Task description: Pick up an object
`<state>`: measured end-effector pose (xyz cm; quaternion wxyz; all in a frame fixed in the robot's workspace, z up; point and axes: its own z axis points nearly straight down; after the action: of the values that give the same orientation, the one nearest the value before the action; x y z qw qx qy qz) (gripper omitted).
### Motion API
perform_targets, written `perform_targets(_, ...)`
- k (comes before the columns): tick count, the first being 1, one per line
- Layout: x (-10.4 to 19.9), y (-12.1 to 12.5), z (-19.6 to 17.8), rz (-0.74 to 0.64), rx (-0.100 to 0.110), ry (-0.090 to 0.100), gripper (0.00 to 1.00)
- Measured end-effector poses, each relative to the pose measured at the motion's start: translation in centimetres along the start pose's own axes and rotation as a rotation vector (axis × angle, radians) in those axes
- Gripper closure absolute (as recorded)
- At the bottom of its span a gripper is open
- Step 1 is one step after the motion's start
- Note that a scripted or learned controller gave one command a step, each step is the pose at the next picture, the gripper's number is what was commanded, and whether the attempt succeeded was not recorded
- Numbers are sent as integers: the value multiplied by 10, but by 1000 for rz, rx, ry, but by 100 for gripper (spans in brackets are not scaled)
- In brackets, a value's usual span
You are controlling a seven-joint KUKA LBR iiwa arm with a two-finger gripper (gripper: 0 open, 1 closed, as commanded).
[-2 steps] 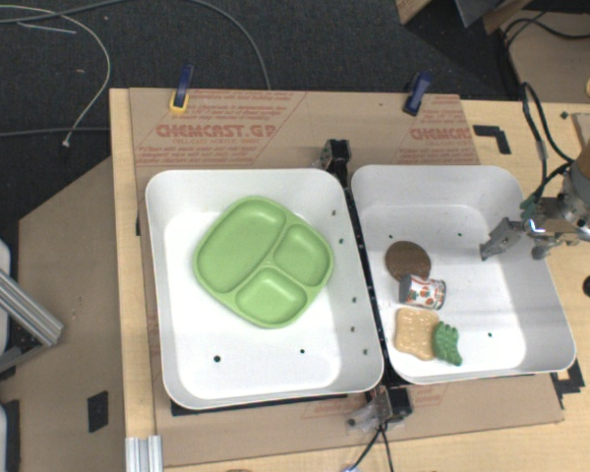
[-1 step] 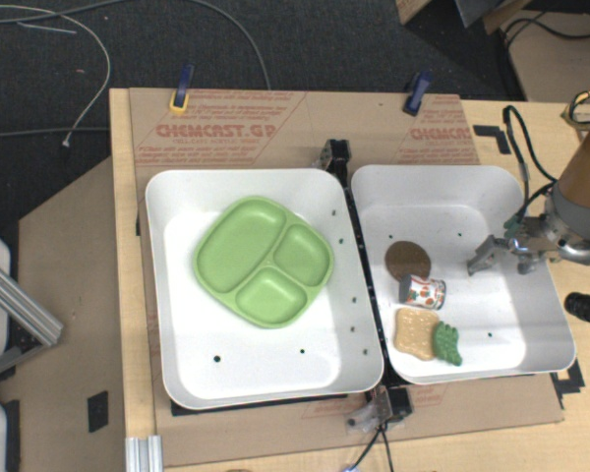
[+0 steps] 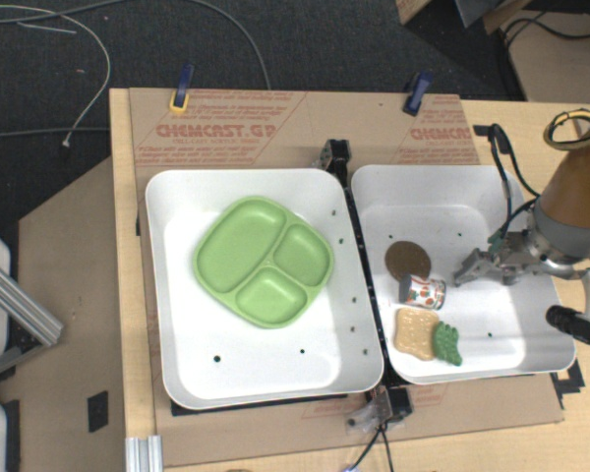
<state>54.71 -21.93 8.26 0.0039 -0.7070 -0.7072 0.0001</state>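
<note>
The right bin (image 3: 472, 190) holds several small objects near its left side. A brown round disc (image 3: 408, 259) lies flat, and just below it a small can with a red and white label (image 3: 425, 292) lies on its side. Further down sit a tan piece of toast (image 3: 414, 331) and a green leafy toy (image 3: 446, 343), touching each other. My gripper (image 3: 469, 269) hangs low over the right bin, to the right of the disc and the can, apart from both. Nothing shows in its grasp.
The left bin (image 3: 177, 342) carries a green divided plate (image 3: 264, 261) in its middle. A black clamp (image 3: 335, 153) sits at the back between the bins. Cables run along the right bin's far right wall, beside the arm (image 3: 570, 205).
</note>
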Motion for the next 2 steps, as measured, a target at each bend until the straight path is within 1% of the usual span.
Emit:
perform_targets(1, -1, 1, -14, 0, -5, -3, 100)
perform_targets(2, -2, 3, -79, 0, -12, -8, 100)
